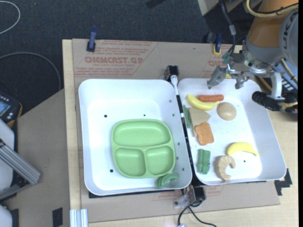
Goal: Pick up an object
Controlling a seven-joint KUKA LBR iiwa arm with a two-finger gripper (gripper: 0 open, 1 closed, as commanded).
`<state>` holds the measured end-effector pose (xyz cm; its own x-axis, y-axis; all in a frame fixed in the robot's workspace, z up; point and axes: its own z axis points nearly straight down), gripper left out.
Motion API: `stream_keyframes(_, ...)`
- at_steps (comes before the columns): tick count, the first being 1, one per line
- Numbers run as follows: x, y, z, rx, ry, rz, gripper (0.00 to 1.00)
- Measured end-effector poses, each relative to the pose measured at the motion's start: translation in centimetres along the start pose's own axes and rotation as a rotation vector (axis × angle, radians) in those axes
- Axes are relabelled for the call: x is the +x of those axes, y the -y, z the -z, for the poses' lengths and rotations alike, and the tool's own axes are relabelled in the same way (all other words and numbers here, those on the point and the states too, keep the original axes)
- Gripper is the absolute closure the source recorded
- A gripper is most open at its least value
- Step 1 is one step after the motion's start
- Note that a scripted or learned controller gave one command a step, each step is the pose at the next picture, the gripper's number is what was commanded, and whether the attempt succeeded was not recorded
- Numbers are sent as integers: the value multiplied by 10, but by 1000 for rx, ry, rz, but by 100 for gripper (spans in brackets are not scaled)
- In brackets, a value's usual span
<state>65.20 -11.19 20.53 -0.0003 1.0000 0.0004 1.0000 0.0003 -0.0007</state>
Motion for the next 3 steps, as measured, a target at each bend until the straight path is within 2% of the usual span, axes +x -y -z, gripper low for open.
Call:
stream_keyframes(1, 8, 33, -124, -2, -4, -3, 0)
stream_keyframes(2, 19, 73, -114, -15, 2, -4, 0)
stream_keyframes(3, 13, 114, -115, -17, 1, -3, 0)
